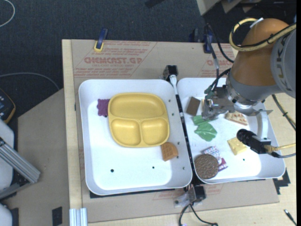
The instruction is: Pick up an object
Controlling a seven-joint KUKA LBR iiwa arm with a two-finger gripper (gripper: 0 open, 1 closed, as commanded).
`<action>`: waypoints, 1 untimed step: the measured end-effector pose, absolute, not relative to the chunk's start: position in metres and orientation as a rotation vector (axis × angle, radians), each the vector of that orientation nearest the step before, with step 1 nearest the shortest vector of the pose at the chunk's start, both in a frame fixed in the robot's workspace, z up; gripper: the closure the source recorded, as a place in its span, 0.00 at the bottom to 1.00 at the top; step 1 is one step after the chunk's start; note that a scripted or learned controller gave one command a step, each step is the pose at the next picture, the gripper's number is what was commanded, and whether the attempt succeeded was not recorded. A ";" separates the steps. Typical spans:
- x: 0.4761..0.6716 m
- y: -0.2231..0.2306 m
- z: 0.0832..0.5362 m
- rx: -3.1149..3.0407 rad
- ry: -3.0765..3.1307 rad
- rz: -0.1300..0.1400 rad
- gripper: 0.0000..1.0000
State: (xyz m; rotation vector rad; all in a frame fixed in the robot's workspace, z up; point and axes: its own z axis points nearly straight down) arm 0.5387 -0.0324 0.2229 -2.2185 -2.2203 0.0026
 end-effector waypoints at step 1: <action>0.549 -0.040 0.234 -2.224 -2.224 -0.003 1.00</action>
